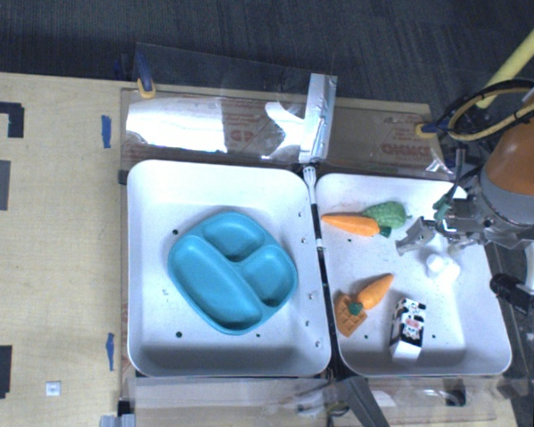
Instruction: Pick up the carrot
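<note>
The carrot (350, 225) lies in the right bin (474, 353) near its top left corner, orange with a leafy green top (386, 213) pointing right. My gripper (433, 236) hangs over the same bin, just right of the carrot's green end and apart from it. It stands open with nothing between its fingers. The orange band of the arm (520, 163) is at the right edge.
A second orange carrot-like piece (375, 288) rests lower in the right bin, beside an orange waffle-patterned item (349, 314). A small cow-print carton (408, 329) stands near the front. A small white object (439, 265) lies below the gripper. The left bin (145, 327) holds a blue divided plate (233, 271).
</note>
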